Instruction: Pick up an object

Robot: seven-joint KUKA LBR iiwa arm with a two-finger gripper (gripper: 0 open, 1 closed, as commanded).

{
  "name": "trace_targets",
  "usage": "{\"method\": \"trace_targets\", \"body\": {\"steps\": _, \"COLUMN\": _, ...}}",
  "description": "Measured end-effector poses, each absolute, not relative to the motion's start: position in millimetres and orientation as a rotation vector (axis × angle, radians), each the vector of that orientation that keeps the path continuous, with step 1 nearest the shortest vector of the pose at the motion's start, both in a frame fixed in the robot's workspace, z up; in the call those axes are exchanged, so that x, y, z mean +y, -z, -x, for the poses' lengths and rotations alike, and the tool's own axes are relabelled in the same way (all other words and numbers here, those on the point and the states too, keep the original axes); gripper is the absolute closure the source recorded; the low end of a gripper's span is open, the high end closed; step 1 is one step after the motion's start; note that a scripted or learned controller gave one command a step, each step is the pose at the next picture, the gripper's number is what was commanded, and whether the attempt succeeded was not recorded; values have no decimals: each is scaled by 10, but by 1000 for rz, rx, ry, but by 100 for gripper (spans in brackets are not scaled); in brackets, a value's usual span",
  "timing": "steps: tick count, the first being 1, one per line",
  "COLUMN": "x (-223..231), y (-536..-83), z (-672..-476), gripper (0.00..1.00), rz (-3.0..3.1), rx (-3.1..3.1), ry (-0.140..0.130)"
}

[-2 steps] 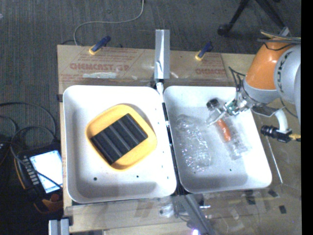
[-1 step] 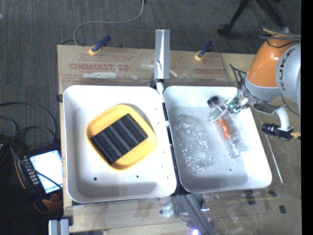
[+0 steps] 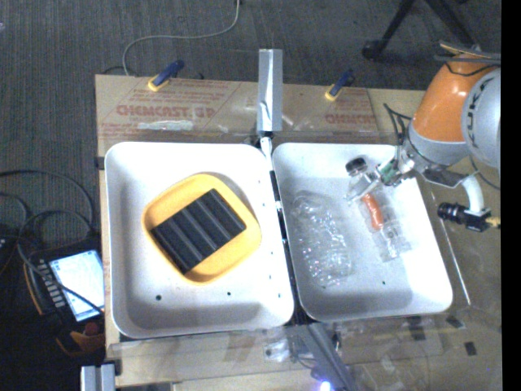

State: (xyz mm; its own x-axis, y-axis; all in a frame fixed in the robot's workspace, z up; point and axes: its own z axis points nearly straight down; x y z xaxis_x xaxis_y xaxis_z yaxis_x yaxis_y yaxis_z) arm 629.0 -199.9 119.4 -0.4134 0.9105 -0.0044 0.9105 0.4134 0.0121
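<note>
Approach step, I judge: the tool (image 3: pixel 389 172), whose state I cannot tell, hovers over the right bin (image 3: pixel 423 287) near the orange-capped clear tube (image 3: pixel 376 213); next it must descend and grip

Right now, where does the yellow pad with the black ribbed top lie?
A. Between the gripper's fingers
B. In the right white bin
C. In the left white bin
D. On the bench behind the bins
C: the yellow pad with the black ribbed top lies flat in the left white bin, apart from the gripper over the right white bin.
</note>
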Motion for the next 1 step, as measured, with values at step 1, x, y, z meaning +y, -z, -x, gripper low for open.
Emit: {"method": "trace_targets", "body": {"steps": 1, "x": -1649, "y": -1633, "z": -6666, "gripper": 100, "rz": -1861, "rx": 2539, "ry": 10}}
